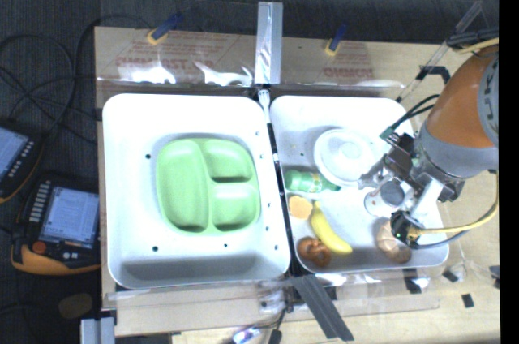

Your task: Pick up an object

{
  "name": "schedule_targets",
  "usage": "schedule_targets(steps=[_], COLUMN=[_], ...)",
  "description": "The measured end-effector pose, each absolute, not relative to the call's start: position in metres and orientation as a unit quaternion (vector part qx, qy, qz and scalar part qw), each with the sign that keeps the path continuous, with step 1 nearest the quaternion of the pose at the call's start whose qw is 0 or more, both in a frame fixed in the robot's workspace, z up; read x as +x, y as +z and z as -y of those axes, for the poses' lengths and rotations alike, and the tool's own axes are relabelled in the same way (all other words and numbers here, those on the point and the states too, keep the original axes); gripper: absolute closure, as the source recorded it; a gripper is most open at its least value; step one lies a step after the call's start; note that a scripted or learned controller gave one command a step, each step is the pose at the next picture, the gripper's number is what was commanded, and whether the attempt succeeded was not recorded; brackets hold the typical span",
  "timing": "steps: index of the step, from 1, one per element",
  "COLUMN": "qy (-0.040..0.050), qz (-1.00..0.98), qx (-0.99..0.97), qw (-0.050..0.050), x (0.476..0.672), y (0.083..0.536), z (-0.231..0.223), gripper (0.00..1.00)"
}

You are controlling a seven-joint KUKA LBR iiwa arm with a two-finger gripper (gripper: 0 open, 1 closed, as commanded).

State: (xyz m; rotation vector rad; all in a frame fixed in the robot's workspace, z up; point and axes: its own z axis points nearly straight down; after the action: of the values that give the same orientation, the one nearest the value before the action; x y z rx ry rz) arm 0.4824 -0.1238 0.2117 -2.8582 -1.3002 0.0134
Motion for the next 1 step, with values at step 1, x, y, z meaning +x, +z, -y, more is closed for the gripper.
schedule_targets(steps=[1], qy=[0.0044], qz=[0.384], qx=[-0.923], qw=[0.001], x=[0.54], y=[0.0949], z=[0.1664], gripper=[1.0])
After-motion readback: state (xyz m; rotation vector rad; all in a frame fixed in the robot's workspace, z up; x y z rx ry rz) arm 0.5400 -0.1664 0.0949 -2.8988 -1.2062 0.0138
